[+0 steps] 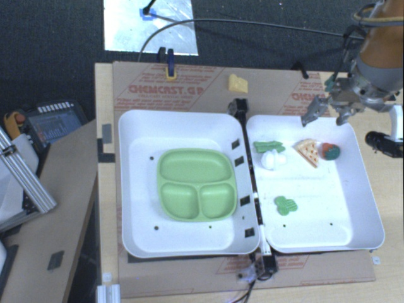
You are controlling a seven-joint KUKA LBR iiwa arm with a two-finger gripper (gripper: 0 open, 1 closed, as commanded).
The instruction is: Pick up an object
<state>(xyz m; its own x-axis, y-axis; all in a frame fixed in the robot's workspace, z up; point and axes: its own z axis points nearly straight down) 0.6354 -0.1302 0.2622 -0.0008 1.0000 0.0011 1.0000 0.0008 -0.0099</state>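
Grey arm (379, 49) cut off at right edge; jaws (328, 113) spread apart, nothing between, above right bin's (353, 226) far rim, near pizza slice (308, 151).

The gripper (327, 112) hangs above the far edge of the right bin (353, 229), its two fingers spread apart with nothing between them. Just below it in this bin lie a pizza slice (308, 151) and a red-green piece (330, 150). The left bin (136, 169) holds a green divided plate (194, 184).
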